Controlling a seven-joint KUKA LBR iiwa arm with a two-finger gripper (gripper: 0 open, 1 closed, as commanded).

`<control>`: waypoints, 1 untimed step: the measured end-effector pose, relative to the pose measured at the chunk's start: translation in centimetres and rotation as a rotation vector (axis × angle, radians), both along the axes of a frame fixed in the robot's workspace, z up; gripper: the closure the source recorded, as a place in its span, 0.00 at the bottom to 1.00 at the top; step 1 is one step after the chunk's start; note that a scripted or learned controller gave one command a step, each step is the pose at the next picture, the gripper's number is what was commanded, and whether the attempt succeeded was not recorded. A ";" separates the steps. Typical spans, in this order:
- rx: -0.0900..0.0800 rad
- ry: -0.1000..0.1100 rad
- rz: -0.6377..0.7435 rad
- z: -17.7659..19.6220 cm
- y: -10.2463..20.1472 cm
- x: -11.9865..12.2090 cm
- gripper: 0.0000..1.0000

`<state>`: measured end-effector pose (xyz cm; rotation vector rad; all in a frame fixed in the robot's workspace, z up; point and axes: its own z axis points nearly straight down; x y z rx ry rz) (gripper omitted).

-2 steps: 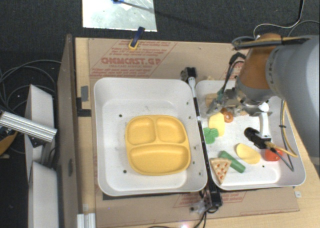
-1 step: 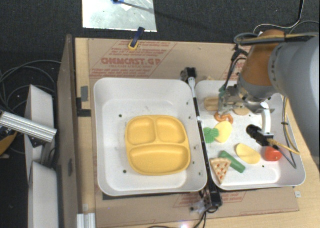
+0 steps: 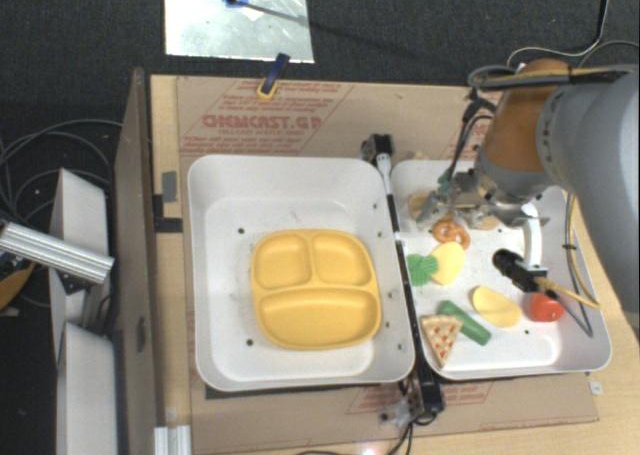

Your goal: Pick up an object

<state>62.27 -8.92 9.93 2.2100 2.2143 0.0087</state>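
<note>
My gripper (image 3: 440,201) hangs low over the back left part of the right bin (image 3: 580,343), with the grey arm coming in from the right. Just in front of it lies an orange pretzel (image 3: 450,233). Nearer the front of that bin are a yellow piece (image 3: 449,261) beside a green leafy piece (image 3: 422,268), a yellow lemon-like piece (image 3: 495,306), a red tomato (image 3: 545,308), a green pod (image 3: 468,325) and a pizza slice (image 3: 439,336). I see nothing held in the gripper.
The left bin (image 3: 220,243) holds a yellow divided plate (image 3: 315,288). A ridge where the two bins meet runs between them. Cardboard lies under both bins, and cables and metal parts sit off the bench at the left.
</note>
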 end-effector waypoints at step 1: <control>0.002 0.003 0.000 -1.0 0.0 -1.1 0.00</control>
